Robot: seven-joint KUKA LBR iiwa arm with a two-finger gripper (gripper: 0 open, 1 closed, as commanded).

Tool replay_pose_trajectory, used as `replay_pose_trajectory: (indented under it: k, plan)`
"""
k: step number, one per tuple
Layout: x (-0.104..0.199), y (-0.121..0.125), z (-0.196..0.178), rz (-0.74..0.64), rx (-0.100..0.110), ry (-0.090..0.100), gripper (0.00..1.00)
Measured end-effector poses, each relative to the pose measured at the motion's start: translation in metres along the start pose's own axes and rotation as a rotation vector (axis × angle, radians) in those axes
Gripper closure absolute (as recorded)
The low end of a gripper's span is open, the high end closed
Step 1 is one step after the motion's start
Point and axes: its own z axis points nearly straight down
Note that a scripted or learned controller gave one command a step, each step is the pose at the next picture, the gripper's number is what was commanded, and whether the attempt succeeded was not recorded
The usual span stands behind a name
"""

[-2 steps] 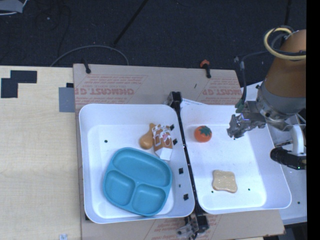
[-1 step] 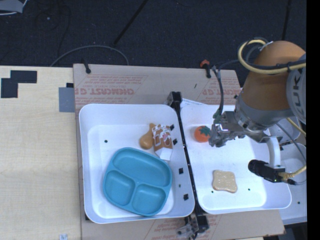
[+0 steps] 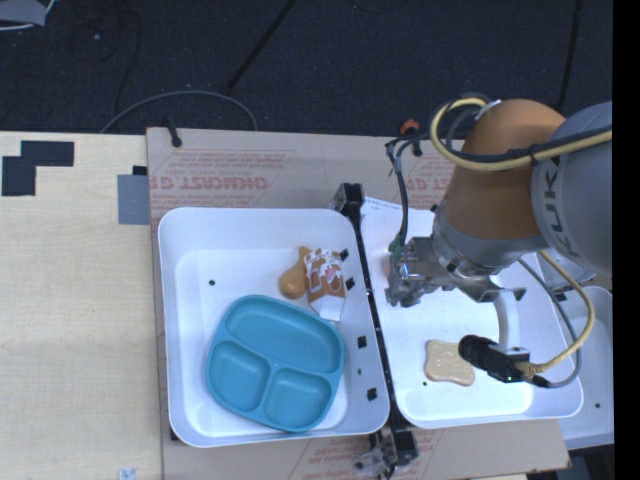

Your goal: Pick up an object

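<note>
Where bins meet, blue tray (image 3: 272,361) left — cookie (image 3: 447,364) right

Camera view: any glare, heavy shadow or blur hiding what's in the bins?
Camera view: even light and mild glare on the left bin; blue tray sharp; the arm's shadow dims the right bin but the tan piece stays readable; gripper is dark and soft.

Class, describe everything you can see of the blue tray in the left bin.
The blue tray is a rounded, plastic-looking plate with three compartments: one long section and two smaller ones. It lies flat, turned at a slant, on the floor of the left bin, toward its near side. Nothing sits in it. A small brown-and-white toy lies just beyond its far edge.
</note>
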Motion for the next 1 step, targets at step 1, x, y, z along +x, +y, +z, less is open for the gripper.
replay_pose_trajectory:
  k: [1]
  plan:
    - [0.0456, -0.0169, -0.0017, -0.001, 0.000, 0.000, 1.00]
